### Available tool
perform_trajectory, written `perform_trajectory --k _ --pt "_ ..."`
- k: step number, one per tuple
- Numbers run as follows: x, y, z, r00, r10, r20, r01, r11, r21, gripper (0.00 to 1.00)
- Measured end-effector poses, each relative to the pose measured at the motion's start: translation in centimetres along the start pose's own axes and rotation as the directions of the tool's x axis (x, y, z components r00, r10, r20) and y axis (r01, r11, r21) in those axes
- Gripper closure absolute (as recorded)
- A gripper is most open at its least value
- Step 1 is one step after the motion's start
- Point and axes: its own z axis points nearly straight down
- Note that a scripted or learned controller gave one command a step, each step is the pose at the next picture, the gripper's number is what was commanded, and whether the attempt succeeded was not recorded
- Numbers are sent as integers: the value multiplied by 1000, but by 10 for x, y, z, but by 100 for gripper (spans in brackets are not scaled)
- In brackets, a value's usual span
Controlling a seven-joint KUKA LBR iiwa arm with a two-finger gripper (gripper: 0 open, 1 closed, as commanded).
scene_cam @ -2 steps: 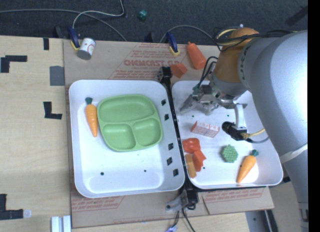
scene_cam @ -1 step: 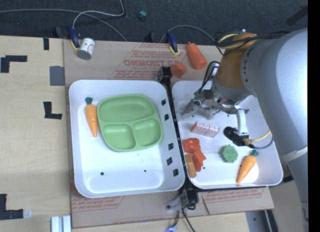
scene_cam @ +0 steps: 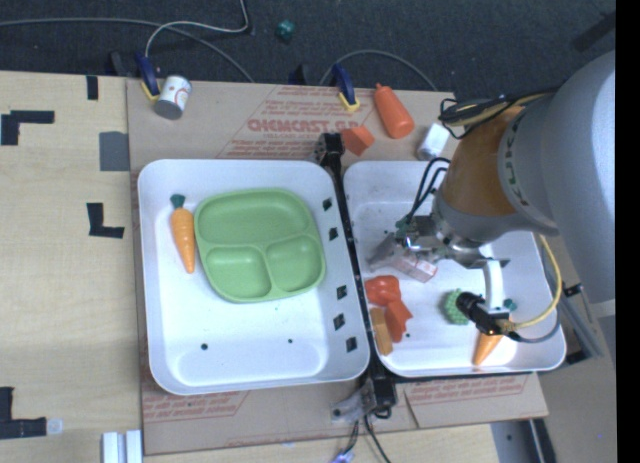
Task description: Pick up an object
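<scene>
Nearest the camera, the front rim of the left white bin [scene_cam: 250, 379] runs below the green plate [scene_cam: 262, 243], a divided plate that lies flat in the middle of that bin. To the right of the plate, past the black seam between the bins, is the right white bin [scene_cam: 440, 363].

In that bin's near corner farthest from the plate, an orange carrot toy [scene_cam: 487, 347] lies tilted, with a small green object [scene_cam: 459, 307] just beside it on the plate's side. Closer to the plate, against the seam, a red toy piece [scene_cam: 384, 293] sits above a thin orange stick [scene_cam: 383, 335]; the two touch or nearly touch.

Level with the plate and to its right, the gripper [scene_cam: 403, 241] is low inside the right bin, above a pale pinkish object [scene_cam: 421, 268] that lies just below it. Whether the gripper is open or closed, or has hold of anything, cannot be told. The grey arm [scene_cam: 560, 151] with its orange band covers the bin's far right part.

Just left of the plate, a second carrot [scene_cam: 183, 235] lies along the left bin's floor.

Beyond the plate, on the cardboard sheet [scene_cam: 270, 126], are a small orange block [scene_cam: 357, 137], a larger orange toy [scene_cam: 393, 112], and, far to the left, a white cylinder [scene_cam: 173, 95].
</scene>
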Motion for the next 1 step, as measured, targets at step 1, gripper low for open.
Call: perform_trajectory --k 1 --pt "-8 50 0 1000 -1 0 1 1000 0 0"
